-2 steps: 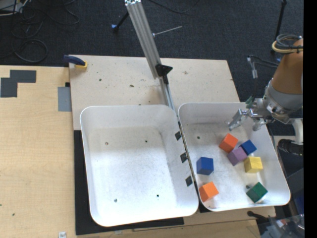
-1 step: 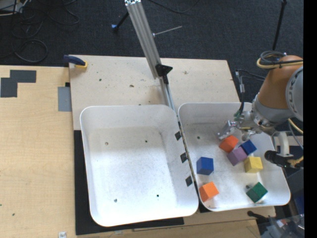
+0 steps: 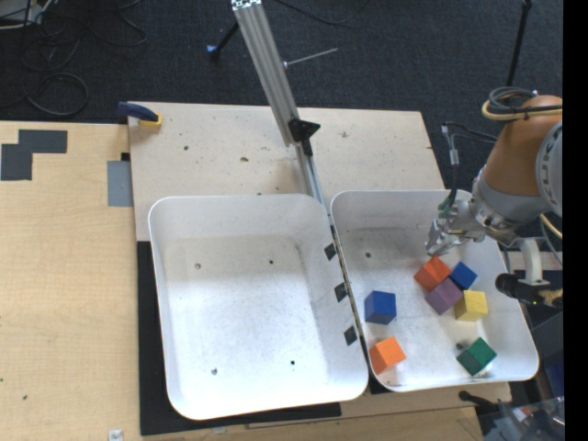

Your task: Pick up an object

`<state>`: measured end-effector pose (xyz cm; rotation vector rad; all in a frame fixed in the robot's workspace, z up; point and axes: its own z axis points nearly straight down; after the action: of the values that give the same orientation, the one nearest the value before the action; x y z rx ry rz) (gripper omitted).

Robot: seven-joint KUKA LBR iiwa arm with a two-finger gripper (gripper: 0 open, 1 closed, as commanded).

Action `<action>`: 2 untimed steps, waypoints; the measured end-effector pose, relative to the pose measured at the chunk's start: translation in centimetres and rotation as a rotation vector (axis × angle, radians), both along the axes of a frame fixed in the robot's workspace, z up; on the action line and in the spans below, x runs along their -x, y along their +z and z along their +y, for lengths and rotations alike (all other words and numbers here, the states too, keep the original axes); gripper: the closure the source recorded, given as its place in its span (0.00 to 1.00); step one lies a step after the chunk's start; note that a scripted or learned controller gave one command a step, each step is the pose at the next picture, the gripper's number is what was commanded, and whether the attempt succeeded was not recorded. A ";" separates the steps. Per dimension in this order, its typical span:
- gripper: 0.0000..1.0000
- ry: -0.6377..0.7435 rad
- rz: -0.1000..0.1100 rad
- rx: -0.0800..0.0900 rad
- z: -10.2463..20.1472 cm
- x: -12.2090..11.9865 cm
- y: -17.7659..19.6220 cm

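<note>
Seven cubes lie in the right bin (image 3: 404,211); nothing is lifted yet. The tool (image 3: 444,240) hangs just above the red cube (image 3: 431,272) (grip state: cannot tell), so the pick remains.

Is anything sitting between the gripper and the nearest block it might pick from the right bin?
Nothing visible does. The gripper hangs just above and left of the red-orange block, which sits in the right bin. The purple block and a small blue block crowd its far side.
</note>
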<state>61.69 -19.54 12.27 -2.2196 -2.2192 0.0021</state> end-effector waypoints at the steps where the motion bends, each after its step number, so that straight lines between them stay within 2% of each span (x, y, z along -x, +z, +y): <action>1: 1.00 0.000 -0.007 0.002 0.2 0.5 6.2; 2: 1.00 0.000 -0.004 0.001 0.0 0.4 8.6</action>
<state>61.25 -19.51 20.83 -2.2221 -2.2221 -0.0008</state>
